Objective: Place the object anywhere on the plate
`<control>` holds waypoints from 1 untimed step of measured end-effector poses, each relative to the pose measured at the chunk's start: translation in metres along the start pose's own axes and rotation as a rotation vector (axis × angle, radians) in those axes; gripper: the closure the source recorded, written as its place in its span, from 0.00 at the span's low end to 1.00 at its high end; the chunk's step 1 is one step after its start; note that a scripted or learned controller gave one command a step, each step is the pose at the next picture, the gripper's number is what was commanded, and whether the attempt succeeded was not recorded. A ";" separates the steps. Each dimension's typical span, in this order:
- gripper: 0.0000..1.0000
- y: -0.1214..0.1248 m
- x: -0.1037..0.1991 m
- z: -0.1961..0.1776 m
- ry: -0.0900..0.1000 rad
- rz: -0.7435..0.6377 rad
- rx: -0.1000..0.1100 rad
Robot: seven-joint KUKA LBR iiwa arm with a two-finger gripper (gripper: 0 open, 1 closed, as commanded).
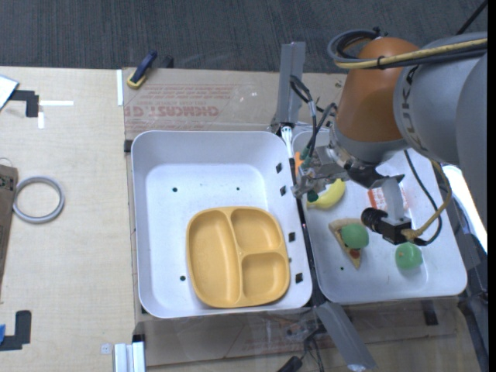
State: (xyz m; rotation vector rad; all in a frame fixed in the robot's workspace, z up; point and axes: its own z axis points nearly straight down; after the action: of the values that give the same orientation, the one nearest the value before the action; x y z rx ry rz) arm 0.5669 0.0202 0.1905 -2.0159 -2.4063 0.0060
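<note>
1. Now, banana (328,194) lying in right bin (434,285), by dividing wall, just under end effector (308,178).
2. Grip state: cannot tell.
3. Best lifted clear of wall, then lowered onto yellow plate (236,256) in left bin (155,208).

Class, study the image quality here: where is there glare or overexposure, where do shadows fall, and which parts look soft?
Camera view: the right bin is washed out near its right rim; the plate is evenly lit, with a soft shadow along its lower edge; the arm, nearest the lens, looks slightly soft; the banana sits in its shade.
</note>
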 end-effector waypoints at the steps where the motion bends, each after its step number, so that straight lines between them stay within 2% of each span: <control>1: 1.00 0.026 0.069 0.000 -0.001 0.116 -0.001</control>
State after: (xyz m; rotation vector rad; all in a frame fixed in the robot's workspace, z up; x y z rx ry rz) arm 0.5800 0.0922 0.1900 -2.1530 -2.2866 0.0052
